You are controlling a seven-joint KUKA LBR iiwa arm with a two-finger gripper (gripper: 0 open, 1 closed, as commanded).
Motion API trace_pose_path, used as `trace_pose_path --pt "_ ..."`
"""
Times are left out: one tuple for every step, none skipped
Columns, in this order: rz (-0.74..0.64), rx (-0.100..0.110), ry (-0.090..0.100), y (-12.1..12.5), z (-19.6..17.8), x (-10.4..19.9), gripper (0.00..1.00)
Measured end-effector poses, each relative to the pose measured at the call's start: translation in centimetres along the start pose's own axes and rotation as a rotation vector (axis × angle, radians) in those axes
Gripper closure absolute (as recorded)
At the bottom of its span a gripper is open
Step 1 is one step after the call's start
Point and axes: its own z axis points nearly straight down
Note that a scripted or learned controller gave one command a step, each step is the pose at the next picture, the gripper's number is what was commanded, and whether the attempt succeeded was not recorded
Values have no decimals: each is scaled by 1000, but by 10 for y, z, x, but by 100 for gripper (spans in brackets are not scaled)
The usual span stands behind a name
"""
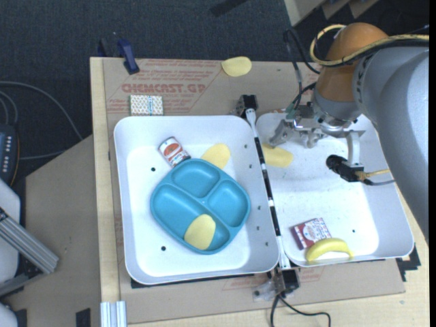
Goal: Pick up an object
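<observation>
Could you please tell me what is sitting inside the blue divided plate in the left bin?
A yellow piece lies in the blue divided plate's near compartment; whatever is beneath it is covered.

Blue tray (199,203): you see a divided blue plate lying flat in the left bin (136,203), turned at a slant, three compartments facing up.
Yellow piece on tray (200,231): pale yellow, rounded, resting in the tray's near compartment.
Small can (174,151): red and white label, lying on its side just beyond the tray's far edge.
Yellow piece by tray (216,155): pale, rounded, touching the tray's far rim, near the can.
Yellow piece, right bin (277,157): you find it flat on the floor of the right bin (381,216), close to the left wall, far end.
Red packet (311,232): printed red and white, lying flat at the near end.
Banana (328,249): yellow, curved, touching the packet's near side.
</observation>
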Motion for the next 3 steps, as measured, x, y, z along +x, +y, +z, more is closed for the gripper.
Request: trace_pose_path --pt "1 -1 0 0 0 -3 0" --pt "0 -1 0 0 0 -3 0" --pt "2 1 2 -86 1 -43 0"
